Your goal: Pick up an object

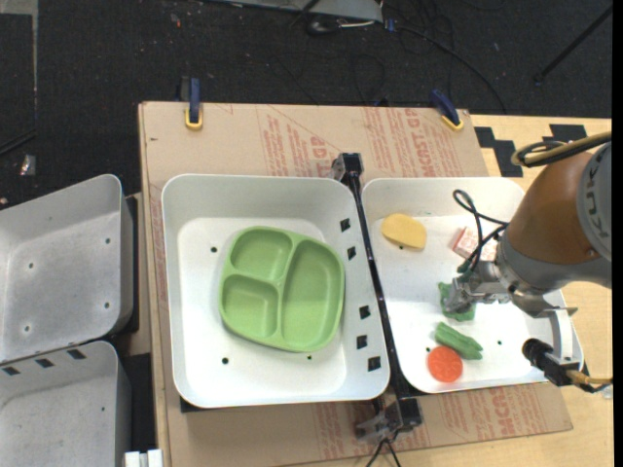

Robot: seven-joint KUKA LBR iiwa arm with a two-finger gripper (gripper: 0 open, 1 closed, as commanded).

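So the grey arm with the orange band comes in from the right, wrist bent downward. Its two-finger tool sits low, pointing left. Can't really make out the tips.

Arm: cut off at right edge. Pink object: partly hidden behind wrist. Claw: fingertips indistinct.

Both bins look like smooth white plastic with a soft shine. The green plate at the centre left is smooth, matt plastic. The board under the bins looks like brown cardboard, dull, with red print. At the right edge, the arm has a glossy orange band. The floor at the top is dark and rough, speckled.
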